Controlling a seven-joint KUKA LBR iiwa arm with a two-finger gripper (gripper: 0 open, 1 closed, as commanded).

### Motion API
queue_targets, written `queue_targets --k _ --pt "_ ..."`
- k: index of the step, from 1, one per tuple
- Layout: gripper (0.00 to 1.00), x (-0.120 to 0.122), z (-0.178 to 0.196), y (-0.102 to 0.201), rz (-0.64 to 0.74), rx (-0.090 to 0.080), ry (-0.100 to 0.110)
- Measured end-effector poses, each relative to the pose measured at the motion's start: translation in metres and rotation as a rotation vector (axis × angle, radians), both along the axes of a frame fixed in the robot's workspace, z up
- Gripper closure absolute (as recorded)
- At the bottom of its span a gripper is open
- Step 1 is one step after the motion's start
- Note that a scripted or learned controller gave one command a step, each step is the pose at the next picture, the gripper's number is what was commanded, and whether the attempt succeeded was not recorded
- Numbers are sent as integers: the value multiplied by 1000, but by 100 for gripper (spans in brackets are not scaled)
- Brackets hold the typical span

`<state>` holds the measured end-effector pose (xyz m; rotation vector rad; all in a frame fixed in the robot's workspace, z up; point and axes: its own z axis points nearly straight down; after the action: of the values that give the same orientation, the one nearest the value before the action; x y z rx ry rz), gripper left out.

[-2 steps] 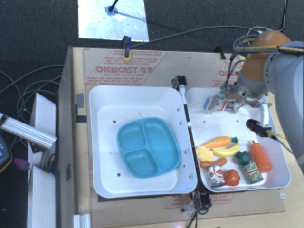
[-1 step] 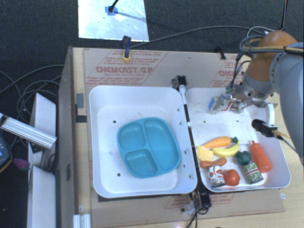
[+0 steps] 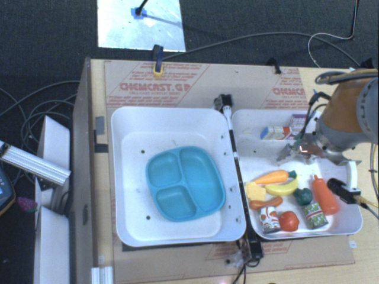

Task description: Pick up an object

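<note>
Hovering over the right bin [image 3: 249,123], my gripper [image 3: 298,151] sits just above the toy carrot [image 3: 273,176]; I cannot tell its state. Banana [image 3: 283,187] lies just below that carrot, ketchup bottle [image 3: 324,194] to its right, divided blue plate [image 3: 185,183] well left.

Arm [image 3: 349,108] reaching from right, claw [image 3: 298,150] lowered.

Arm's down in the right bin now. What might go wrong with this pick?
1. The gripper sits over bare bin floor between the small carton and the toy carrot, so it may close on nothing.
2. The carrot, banana, hot dog and tomato lie packed together; a grasp there may shove neighbours or lift two.
3. The ketchup bottle lies near the arm's path.
</note>
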<state>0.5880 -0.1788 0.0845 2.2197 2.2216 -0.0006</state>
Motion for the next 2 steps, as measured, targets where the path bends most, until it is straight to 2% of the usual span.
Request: queue_targets --k 1,2 --pt "0 79 1 -8 4 3 11" --pt "100 79 11 -9 6 1 11"
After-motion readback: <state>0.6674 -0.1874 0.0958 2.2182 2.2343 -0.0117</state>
